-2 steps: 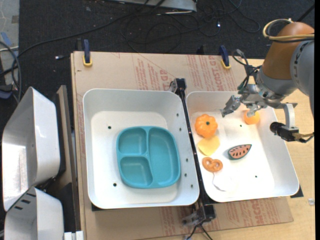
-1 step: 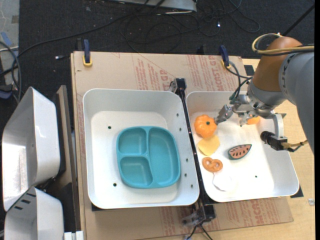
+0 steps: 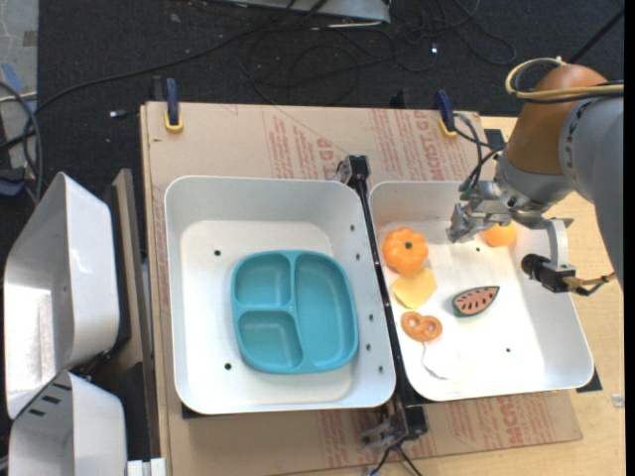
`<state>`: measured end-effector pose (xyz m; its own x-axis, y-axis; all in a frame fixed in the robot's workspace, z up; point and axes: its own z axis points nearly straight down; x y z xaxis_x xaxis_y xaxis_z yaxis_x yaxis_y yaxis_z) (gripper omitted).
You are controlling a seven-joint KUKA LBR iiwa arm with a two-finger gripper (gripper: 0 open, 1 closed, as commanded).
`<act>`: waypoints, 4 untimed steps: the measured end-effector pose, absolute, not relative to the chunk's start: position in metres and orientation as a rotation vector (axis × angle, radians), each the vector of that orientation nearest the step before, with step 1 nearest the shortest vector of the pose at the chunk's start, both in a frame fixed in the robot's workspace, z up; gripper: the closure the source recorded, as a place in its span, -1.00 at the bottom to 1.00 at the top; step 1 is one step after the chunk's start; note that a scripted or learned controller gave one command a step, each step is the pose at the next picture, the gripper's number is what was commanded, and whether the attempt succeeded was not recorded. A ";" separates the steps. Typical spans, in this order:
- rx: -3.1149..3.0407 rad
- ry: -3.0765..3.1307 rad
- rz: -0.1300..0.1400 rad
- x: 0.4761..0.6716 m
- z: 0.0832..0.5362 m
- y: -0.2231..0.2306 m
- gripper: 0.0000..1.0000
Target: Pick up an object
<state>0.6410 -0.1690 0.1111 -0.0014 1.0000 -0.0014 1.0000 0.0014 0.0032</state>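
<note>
My gripper [image 3: 466, 224] hangs low over the back of the right bin [image 3: 556, 350]. A small orange ball-like object [image 3: 500, 234] lies just to its right, partly hidden by the wrist, and I cannot see whether it is touched. An orange toy pumpkin [image 3: 406, 250] sits to the gripper's left near the bin's left wall. In front of the pumpkin lie a yellow wedge [image 3: 415, 289] and an orange pretzel-shaped piece [image 3: 421, 326]. A watermelon slice [image 3: 476, 300] lies mid-bin.
The left bin [image 3: 189, 266] holds a teal divided plate [image 3: 294, 311]. A black divider [image 3: 375, 256] runs between the two bins. A black part with a cable [image 3: 548, 271] hangs from the arm over the right bin's right side. White tubs [image 3: 60, 266] stand at the far left.
</note>
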 end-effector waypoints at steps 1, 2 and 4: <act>2.216 2.220 0.004 0.643 0.154 -0.169 1.00; 2.213 2.220 0.006 0.653 0.202 -0.171 1.00; 2.215 2.230 0.001 0.646 0.230 -0.127 1.00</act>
